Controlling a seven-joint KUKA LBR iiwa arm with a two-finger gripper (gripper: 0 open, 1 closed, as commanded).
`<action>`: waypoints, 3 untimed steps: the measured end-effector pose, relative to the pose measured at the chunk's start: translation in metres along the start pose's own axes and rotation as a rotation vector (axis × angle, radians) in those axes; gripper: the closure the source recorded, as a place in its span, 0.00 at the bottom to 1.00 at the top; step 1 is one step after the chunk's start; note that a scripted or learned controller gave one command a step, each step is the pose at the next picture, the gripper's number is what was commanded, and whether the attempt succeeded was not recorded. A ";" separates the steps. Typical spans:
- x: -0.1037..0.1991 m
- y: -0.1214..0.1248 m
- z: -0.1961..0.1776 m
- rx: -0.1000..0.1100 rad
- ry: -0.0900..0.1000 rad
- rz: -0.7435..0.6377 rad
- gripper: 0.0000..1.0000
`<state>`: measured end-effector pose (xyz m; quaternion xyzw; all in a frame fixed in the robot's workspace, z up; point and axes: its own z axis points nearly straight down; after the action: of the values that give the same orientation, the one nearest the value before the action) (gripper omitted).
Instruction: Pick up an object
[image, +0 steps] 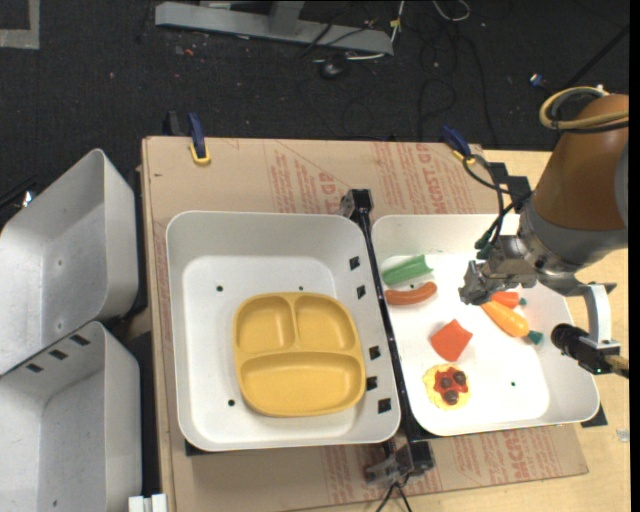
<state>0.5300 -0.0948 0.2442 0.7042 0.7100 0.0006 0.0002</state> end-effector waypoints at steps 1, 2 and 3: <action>0.047 0.039 0.001 -0.002 0.000 0.001 1.00; 0.089 0.063 0.013 0.000 0.000 0.001 1.00; 0.130 0.085 0.021 -0.001 0.000 0.001 1.00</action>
<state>0.6139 0.0361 0.2233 0.7047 0.7095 0.0008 0.0004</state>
